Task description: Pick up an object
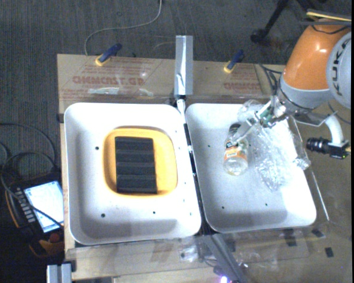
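A yellow pad with a black ridged top (138,163) lies flat in the middle of the left bin (82,128). In the right bin (212,205) a small clear bottle with an orange label (236,156) lies near the centre. A crumpled sheet of clear plastic (272,158) spreads to the bottle's right. My gripper (263,117) hangs over the upper right part of the right bin, just above the bottle and at the top edge of the plastic. Nothing is visibly held.
The arm's orange band (311,55) and grey wrist reach in from the upper right, over the right bin's far corner. A metal post (183,69) stands behind the seam between the bins. Blue clamps (108,53) hold the cardboard backing.
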Motion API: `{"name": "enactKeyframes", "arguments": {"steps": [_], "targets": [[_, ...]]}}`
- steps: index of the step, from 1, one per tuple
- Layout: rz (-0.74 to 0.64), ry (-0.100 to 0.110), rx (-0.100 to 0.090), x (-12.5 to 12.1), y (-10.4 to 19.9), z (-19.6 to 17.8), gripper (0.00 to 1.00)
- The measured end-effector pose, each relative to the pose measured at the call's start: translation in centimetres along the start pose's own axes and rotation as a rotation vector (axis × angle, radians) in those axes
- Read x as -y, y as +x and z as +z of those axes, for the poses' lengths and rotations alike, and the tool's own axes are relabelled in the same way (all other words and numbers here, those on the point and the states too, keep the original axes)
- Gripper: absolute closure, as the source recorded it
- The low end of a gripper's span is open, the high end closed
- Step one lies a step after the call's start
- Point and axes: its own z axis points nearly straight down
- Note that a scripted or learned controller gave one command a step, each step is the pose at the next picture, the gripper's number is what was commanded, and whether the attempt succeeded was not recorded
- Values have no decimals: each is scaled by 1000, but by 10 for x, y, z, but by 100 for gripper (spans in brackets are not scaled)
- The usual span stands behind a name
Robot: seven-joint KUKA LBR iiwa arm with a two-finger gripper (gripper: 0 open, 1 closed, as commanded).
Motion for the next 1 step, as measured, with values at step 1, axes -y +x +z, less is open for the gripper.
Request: {"name": "enactKeyframes", "arguments": {"steps": [1], "targets": [[-197, 1, 1, -62, 10, 5, 100]]}}
